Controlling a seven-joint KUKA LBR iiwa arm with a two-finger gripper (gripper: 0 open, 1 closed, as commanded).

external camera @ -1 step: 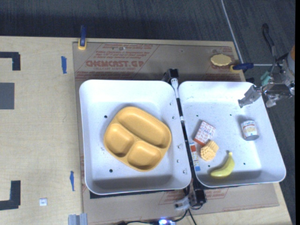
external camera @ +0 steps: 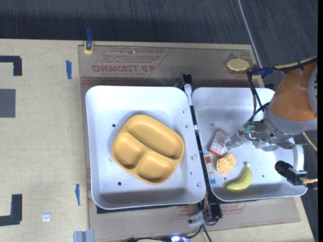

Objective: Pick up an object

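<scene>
The right bin (external camera: 227,101) holds a red-and-white packet (external camera: 218,142), a small yellow waffle-like piece (external camera: 225,163) and a yellow banana (external camera: 239,180) near its front wall. My gripper (external camera: 241,135) reaches in from the right and hangs low over the bin, just right of the packet and above the waffle piece. Nothing shows in its grasp. The arm's orange band (external camera: 292,100) sits over the bin's right side and hides part of it.
The left bin (external camera: 101,105) holds a yellow three-part plate (external camera: 147,148). A black divider (external camera: 194,130) with cables runs between the bins. A tan disc (external camera: 238,64) lies on the cardboard behind the right bin. A black bracket (external camera: 290,173) sticks out at the right bin's front right.
</scene>
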